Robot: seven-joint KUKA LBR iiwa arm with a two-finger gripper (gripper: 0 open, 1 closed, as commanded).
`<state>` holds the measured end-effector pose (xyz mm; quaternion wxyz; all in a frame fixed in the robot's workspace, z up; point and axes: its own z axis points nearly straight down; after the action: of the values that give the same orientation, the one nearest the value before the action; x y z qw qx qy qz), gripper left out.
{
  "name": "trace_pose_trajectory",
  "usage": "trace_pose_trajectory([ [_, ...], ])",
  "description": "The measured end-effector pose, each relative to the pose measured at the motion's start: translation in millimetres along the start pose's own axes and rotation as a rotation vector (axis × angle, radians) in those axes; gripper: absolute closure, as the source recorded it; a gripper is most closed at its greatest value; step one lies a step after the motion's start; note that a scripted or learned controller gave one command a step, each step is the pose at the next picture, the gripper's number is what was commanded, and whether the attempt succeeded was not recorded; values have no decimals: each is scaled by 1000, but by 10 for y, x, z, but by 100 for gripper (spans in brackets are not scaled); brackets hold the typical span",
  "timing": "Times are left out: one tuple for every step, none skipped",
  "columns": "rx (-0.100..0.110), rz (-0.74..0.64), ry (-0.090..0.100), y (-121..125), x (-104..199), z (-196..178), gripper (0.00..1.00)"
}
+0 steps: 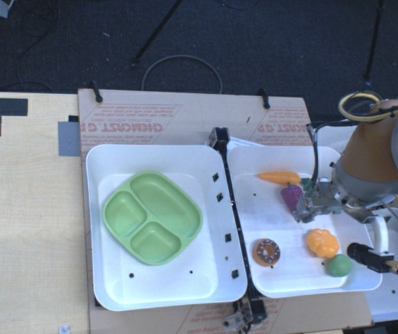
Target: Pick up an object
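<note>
In the right bin (282, 284) lie an orange carrot (280, 177), a purple toy (291, 197), a chocolate donut (266, 252), an orange fruit (322, 243) and a green ball (338, 265). My gripper (306, 209) hangs low over the bin's middle, right beside the purple toy and just above-left of the orange fruit. The arm's orange band (369, 152) rises behind it at the right. Whether anything sits between the gripper's tips is hidden by its body.
The left bin (115, 284) holds a green divided plate (152, 216). A black divider strip (230, 214) runs between the bins. Cardboard (185, 117) lies under both bins, and a pale wooden bench top (25, 221) extends to the left.
</note>
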<state>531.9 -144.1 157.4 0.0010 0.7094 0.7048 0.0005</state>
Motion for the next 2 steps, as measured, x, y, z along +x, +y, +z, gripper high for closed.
trace_pose_trajectory([
  [0,-8,0,-69,-18,-598,100],
  [3,-7,1,-65,-25,-709,100],
])
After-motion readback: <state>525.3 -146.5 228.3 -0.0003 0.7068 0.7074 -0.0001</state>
